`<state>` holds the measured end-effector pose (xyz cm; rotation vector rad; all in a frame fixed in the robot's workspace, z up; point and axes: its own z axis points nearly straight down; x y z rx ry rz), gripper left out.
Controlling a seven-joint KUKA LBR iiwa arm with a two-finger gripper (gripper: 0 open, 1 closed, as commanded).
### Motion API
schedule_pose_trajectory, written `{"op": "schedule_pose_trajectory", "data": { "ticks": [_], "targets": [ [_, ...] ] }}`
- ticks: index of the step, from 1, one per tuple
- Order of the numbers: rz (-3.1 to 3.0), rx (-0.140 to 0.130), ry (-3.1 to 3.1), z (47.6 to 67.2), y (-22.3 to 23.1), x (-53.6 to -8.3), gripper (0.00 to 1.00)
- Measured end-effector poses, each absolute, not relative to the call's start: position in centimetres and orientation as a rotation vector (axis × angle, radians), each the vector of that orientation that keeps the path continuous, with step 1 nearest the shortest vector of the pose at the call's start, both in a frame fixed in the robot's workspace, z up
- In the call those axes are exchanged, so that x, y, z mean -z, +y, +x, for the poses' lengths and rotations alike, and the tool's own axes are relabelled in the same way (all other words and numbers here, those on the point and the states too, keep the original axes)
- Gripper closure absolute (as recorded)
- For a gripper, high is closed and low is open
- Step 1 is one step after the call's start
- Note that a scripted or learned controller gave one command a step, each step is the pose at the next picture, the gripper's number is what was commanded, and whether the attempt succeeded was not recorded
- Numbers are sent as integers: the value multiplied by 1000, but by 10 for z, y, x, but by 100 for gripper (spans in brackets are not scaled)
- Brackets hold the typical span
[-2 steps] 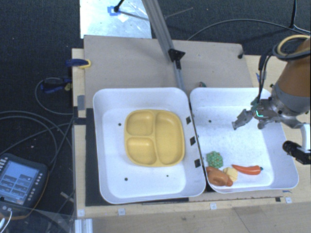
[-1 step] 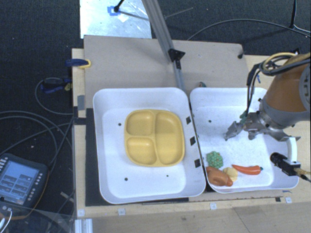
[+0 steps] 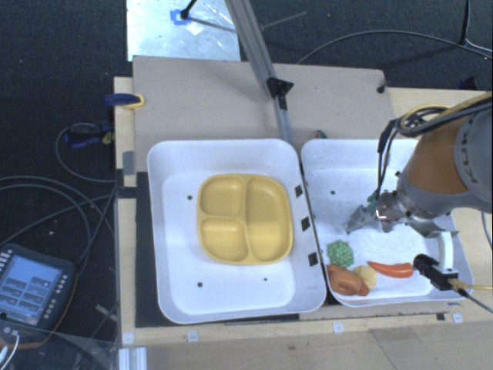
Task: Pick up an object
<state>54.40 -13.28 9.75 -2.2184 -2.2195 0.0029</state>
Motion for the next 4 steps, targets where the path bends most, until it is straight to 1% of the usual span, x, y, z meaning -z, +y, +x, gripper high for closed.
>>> {"op": "schedule_pose_trajectory", "data": {
  "ticks": [1, 2, 3, 4],
  "targets": [
    [-2223, 4, -2222, 546, -133, -111, 100],
    [-2220, 5, -2230, 542, -132, -156, 100],
    [-2222, 7, -2231, 536, -138, -213, 100],
    [-2219, 8, -2235, 542, -131, -273, 100]
  ]
}}
